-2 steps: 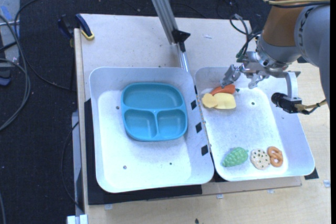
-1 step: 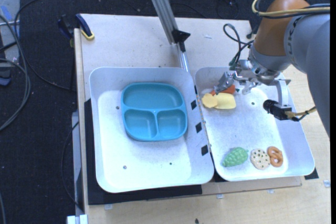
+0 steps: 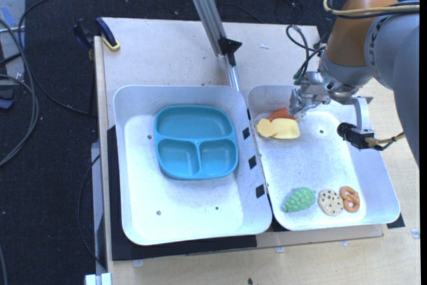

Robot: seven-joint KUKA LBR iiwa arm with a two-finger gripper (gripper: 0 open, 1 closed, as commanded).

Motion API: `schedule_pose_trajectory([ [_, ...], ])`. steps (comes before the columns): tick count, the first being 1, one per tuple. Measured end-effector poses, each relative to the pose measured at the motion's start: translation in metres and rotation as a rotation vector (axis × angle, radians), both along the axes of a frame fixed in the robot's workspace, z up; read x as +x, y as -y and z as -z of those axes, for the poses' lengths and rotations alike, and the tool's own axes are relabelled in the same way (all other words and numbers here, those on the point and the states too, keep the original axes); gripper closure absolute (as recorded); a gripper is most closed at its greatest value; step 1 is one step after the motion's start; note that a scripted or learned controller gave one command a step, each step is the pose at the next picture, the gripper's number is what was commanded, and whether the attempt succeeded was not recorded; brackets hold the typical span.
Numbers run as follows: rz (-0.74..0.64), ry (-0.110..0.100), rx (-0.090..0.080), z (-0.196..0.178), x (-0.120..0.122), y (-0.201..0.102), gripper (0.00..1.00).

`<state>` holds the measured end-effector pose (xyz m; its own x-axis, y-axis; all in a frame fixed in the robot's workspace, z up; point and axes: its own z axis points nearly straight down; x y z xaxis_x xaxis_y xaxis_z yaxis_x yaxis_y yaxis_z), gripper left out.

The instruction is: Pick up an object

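Note:
In the right bin lie a yellow banana-like piece and an orange-red piece near the far left corner. Along the bin's front edge sit a green bumpy piece, a round cookie and a pretzel. My gripper hangs low over the far part of the right bin, just right of the orange-red piece and above the yellow one. Nothing shows between its tips.
The left bin holds a blue divided plate. A slanted metal pole reaches down to the bins' far edge. A cable loop and a black connector hang from the wrist over the right bin.

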<state>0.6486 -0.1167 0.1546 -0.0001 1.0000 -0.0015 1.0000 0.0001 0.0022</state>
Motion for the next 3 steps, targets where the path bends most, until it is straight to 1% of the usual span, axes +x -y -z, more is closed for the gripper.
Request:
schedule_pose_trajectory([
  [1,-0.002,0.002,0.000,-0.062,0.003,0.001,1.00],
  [2,-0.002,0.001,0.001,-0.074,0.003,0.001,1.00],
  [3,-0.004,-0.002,0.002,-0.082,-0.007,-0.043,1.00],
])
